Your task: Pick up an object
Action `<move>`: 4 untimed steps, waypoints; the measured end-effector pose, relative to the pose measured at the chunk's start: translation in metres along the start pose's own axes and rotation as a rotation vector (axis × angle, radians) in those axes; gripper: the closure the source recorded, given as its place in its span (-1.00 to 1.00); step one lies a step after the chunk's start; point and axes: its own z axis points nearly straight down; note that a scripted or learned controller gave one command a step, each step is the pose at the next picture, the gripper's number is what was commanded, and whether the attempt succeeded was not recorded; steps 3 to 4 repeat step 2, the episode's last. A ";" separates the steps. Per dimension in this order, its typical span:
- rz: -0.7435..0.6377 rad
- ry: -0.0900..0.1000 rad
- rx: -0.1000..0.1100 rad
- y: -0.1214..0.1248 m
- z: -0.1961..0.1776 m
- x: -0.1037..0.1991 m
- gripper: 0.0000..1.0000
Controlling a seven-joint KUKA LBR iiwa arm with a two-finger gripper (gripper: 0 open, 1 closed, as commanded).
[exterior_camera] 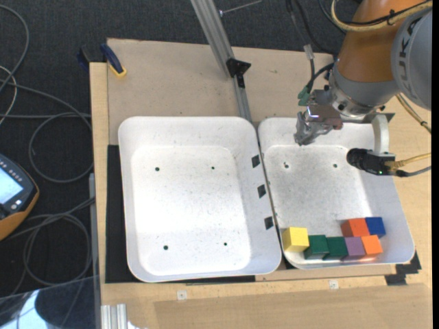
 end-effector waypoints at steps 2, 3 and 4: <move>-0.001 0.000 -0.003 -0.002 0.003 0.108 1.00; -0.001 0.000 -0.003 -0.002 0.003 0.108 1.00; -0.001 0.000 -0.003 -0.002 0.003 0.108 1.00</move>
